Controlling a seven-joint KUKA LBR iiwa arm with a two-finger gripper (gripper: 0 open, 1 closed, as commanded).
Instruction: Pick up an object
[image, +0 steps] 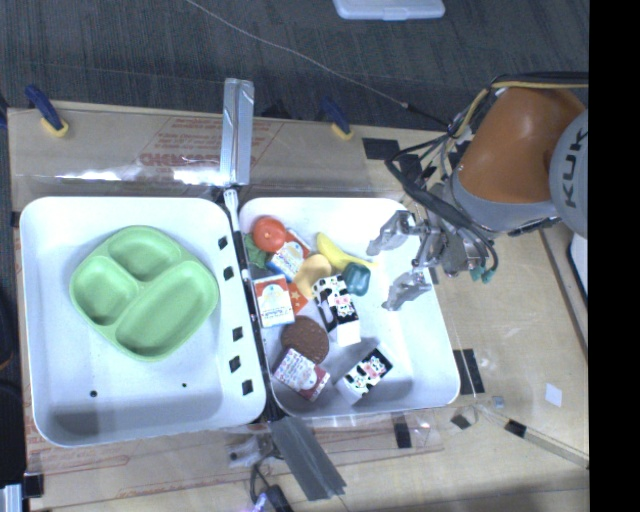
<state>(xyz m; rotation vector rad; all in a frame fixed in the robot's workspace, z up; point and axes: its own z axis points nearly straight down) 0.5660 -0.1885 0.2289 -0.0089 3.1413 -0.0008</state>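
Note:
My gripper (398, 262) hovers over the right side of the right bin (425, 345), its two fingers spread apart and open with nothing between them. To its left lie the bin's objects: a red tomato (268, 233), a yellow banana (338, 251), a teal piece (356, 279), a cow-patterned carton (337, 301), a brown cookie (307, 339), a small red-and-white carton (273, 300), a red-and-white packet (300, 374) and a second cow-patterned carton (364, 374). The nearest things, the banana and the teal piece, sit just left of the fingers.
The left bin (60, 385) holds a green divided plate (144, 291). A black-clipped divider wall (240, 300) runs between the bins. The arm's grey and orange wrist (510, 150) with cables stands over the bench at right.

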